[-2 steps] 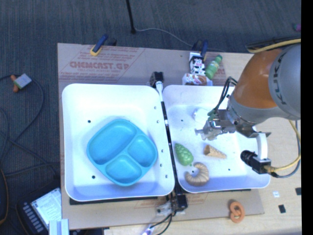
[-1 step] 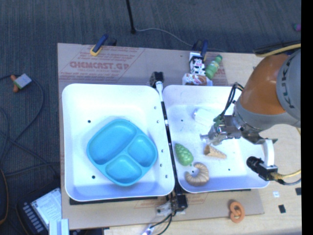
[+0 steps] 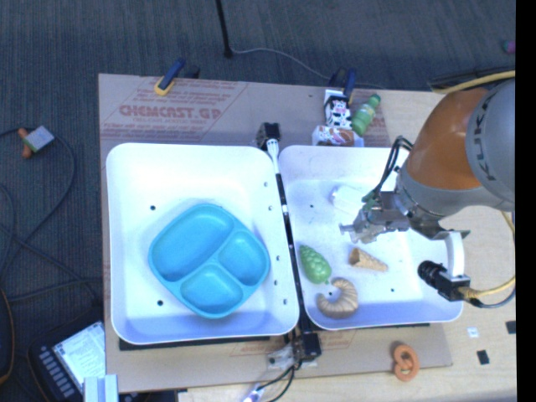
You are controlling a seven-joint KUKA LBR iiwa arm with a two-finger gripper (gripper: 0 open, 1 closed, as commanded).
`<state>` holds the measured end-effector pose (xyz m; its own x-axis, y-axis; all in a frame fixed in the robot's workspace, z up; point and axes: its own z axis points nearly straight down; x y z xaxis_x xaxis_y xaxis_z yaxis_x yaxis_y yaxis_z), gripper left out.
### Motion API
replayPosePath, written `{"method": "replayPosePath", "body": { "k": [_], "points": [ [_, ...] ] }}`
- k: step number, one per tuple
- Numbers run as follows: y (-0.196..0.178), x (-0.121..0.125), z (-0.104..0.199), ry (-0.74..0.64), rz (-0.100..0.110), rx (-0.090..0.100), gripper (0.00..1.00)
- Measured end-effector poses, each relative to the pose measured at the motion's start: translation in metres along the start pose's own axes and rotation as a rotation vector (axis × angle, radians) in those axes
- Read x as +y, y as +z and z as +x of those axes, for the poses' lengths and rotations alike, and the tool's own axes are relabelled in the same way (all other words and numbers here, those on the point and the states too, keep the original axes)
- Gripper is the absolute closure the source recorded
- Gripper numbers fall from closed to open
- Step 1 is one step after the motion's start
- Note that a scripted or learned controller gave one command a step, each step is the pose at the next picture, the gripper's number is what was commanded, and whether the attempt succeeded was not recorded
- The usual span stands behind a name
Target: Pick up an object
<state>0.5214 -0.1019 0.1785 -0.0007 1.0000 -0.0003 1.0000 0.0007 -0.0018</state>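
Pretzel (image 3: 405, 361) on table (image 3: 486, 367); right bin (image 3: 381, 318): croissant (image 3: 338, 298), green item (image 3: 315, 264), cone (image 3: 368, 260); gripper (image 3: 362, 229) above cone, fingers' state cannot be told.

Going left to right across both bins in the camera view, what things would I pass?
Blue divided plate → green toy → curled shrimp-like toy → cone-shaped piece → pincer.

Bright, even overhead light w/ bluish cast; white bins (image 3: 197, 162) near blown out, soft shadows, slight blur twd 3 o'clock.
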Motion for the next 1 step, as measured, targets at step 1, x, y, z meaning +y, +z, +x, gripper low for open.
{"method": "replayPosePath", "body": {
  "k": [1],
  "points": [
    [-0.0055, 0.0159, 0.0096, 0.000, 0.000, 0.000, 1.00]
  ]
}}
